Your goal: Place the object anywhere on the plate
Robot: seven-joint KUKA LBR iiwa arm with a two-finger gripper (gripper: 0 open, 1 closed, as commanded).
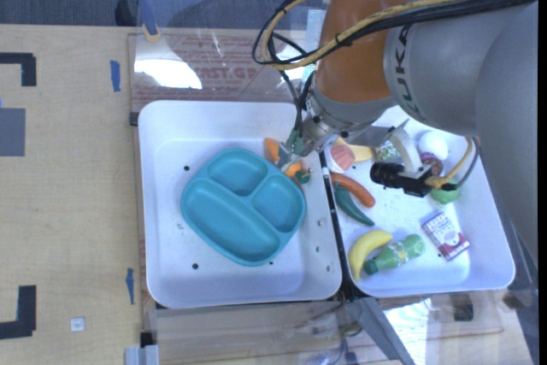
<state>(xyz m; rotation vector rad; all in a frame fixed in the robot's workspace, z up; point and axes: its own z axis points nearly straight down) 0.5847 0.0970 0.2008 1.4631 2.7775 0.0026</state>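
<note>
- Two shallow white bins sit side by side on the desk (60,184); the left bin (162,209) carries one teal plate (244,205) with three compartments, all bare.
- One small orange-and-green object (286,158), carrot-like, sits right under my end effector (299,143), just off the plate's upper right rim. My fingers seem to be around it, but I cannot tell whether they are apart, together, or truly clamped on it.
- My judgement of the risk: the object hangs over the rim's edge, not over a compartment, so letting go here could drop it onto the bin floor or roll it off the rim. If my grip is only partial, it may slip out first.
- The wall between the bins is close beside my end effector, and a sideways move could clip it.
- The right bin (479,269) holds one red pepper (355,188), one green pepper (352,208), one banana (369,248), one green bottle (397,254), one red packet (444,233), and several more items partly hidden under my arm.
</note>
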